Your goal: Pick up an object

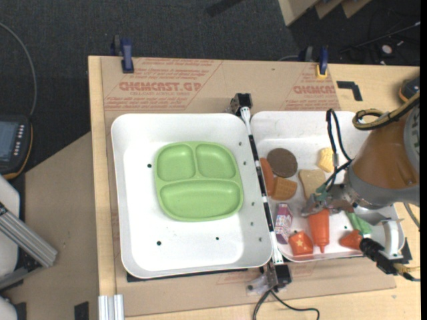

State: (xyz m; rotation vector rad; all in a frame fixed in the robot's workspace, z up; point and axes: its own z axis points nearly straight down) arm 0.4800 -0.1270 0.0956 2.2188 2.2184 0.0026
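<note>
Hovering low in the frame's lower right, my gripper sits atop the orange carrot in the right bin; I cannot tell its state. Neighbouring toys crowd it, so a grab may slip.

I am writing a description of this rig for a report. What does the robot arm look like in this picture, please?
The arm is a thick, rounded cylinder with an orange-brown band above a grey wrist section. A black cable loops along its side, and a yellow-and-black cable runs above it. The gripper at its end is small, dark and metallic, with a greenish part.
</note>
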